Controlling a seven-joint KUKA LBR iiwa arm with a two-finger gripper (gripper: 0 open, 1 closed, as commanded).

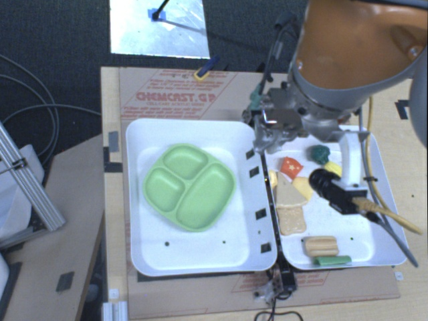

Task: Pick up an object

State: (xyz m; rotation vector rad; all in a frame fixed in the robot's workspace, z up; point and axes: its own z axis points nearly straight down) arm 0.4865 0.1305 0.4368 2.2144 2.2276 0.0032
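While the counter's near edge carries a green stick [332, 261] and tan roll [319, 245] in the right bin [384, 179], bread [291, 220], cheese [304, 187] and a red piece [290, 167] lie farther back. Pincer [267, 138] hangs over the bins' far divide; its state cannot be told. Green divided plate [190, 186] occupies the left bin [144, 139].

One fixed camera above bench, slanted downward, both white bins [200, 129] visible

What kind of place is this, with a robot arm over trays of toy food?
Probably a robotics lab bench, not a kitchen. The arm hangs over two white bins, one with a green divided plate, on cardboard with loose cables.
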